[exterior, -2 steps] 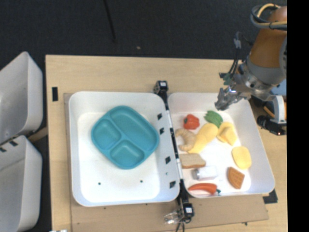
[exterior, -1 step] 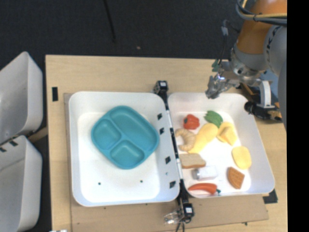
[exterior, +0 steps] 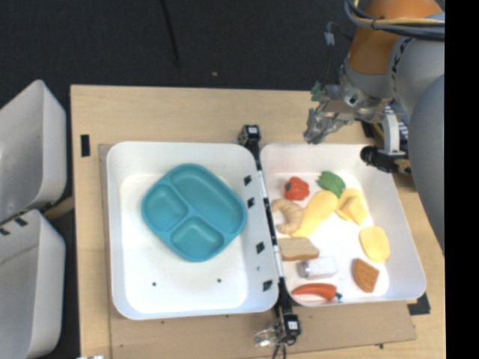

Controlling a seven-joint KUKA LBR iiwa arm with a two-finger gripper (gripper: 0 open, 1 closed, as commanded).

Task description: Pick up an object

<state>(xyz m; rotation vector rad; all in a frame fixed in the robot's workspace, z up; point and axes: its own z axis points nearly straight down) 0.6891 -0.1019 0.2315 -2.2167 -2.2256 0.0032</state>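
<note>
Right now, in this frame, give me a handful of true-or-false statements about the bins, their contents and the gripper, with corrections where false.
1. The teal divided plate lies in the left bin. True.
2. The gripper is down among the items in the right bin. False: it sits above that bin's far edge, over the bench.
3. The red tomato-like piece lies in the right bin, near the green piece. True.
4. The gripper holds the bread slice. False: the slice lies in the right bin, near the divider.
5. The plate carries food. False: its compartments are bare.
</note>
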